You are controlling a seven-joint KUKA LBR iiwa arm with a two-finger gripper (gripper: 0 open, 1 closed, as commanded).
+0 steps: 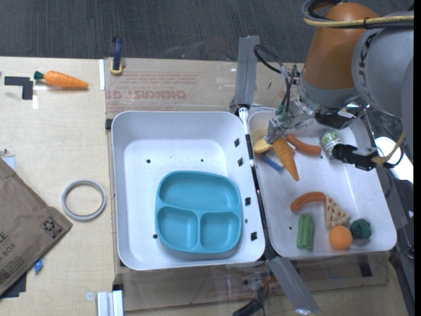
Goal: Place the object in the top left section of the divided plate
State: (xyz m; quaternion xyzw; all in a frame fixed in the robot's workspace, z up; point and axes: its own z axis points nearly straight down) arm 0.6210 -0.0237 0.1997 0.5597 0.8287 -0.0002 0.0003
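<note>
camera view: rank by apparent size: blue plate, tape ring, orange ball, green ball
1. blue plate, by far the largest
2. tape ring
3. orange ball and green ball: look alike, the orange one perhaps slightly larger; not ranking them

two white bins (pixel 131 196), one blue divided plate (pixel 197 212), two carrots (pixel 62 80), two sausages (pixel 308 201), one orange (pixel 340 237), one tape ring (pixel 83 199)

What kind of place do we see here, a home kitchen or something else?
Probably a robotics lab bench, not a kitchen: a grey arm reaches over two white bins, toy foods like a carrot lie in one, and a blue divided plate in the other.
</note>
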